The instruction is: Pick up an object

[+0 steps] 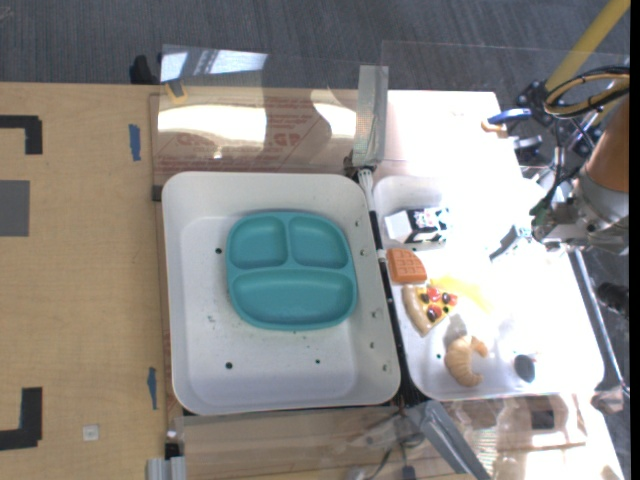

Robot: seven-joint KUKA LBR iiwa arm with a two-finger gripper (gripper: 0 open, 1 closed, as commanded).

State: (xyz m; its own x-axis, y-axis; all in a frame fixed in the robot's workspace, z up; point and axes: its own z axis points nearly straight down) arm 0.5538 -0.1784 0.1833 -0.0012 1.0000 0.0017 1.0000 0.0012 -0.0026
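I'm hanging my tool point(515, 236) over the right bin point(480, 108), up near its far-right part, and honestly I'm not able to tell how it's set, because the glare on that bin is washing everything out. Nothing is showing in it, so I'm not claiming a hold on anything.

The stuff I could pick is all sitting to the left of the tool and below it in the picture: a small black-and-white box point(425, 224) closest, level with the tool; then a waffle point(406, 265), a pizza slice point(432, 305) just under that, and a croissant point(465, 358) lowest. A little dark thing point(525, 368) is lying almost straight below the tool, too small for me to name.

What I'm worrying about:
- The waffle and pizza are lying nearly touching, so going down there could be nudging one while pinching the other.
- Both are flat, so I'm guessing the tool could be scraping the bin floor and closing on air.
- They're also hugging the wall next to the left bin point(190, 208), which is cramping the approach.
- The croissant is rounded and could be squirting out.

Count: two bins, one teal plate point(291, 270) far left, one box, one waffle, one pizza, one croissant, one dark bit.
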